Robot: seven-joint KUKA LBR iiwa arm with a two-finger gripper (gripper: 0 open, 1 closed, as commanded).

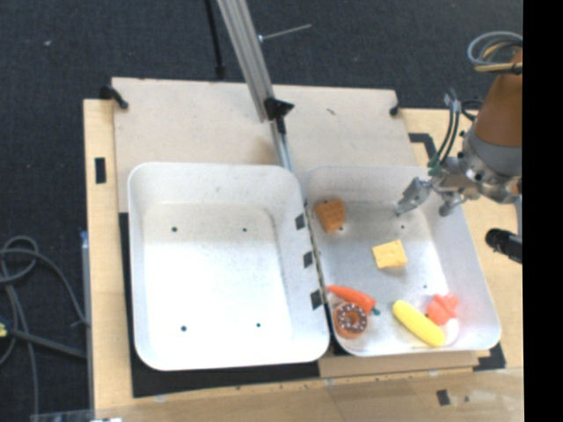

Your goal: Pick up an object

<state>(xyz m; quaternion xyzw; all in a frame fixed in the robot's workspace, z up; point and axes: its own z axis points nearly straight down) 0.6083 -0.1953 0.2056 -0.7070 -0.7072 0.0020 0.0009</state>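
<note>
The right bin (466,262) holds several small toy foods. A brown bread-like piece (331,214) lies near its back left corner. A yellow cheese wedge (390,255) sits in the middle. Along the front lie an orange carrot (350,295), a round brown donut (351,320), a yellow banana (418,323) and a red-orange piece (442,308). My gripper (430,197) hangs over the bin's back right part, fingers spread open with nothing between them, to the upper right of the cheese wedge.
The left bin (145,262) stands beside the right one on the wooden bench. A slanted metal pole (251,55) rises behind the bins' shared edge. Cables (26,280) lie on the floor at far left.
</note>
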